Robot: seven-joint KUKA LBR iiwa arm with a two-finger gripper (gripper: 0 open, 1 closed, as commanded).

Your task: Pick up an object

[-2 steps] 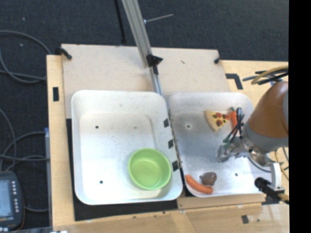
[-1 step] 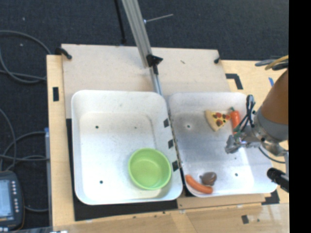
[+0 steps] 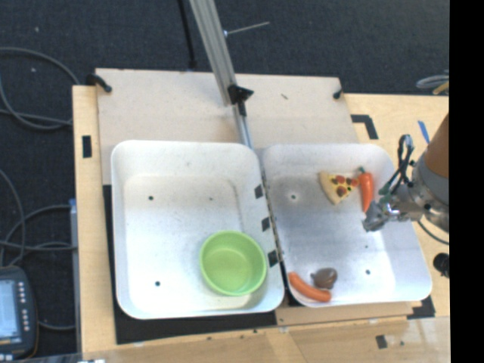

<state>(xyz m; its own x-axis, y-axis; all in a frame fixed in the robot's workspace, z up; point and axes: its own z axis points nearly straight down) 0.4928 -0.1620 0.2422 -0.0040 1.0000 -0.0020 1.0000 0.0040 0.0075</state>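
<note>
Fixed overhead camera, slanted over both bins (image 3: 189, 153)

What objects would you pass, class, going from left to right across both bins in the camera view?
Green bowl → orange sausage → brown lump → pizza slice → carrot → tool.

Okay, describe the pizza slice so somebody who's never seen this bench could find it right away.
Start at the right-hand white bin, then go to its far end. The pizza slice lies there, a pale yellow wedge with red spots. Beside it on the right is an orange carrot, which is long and thin, not triangular.
</note>
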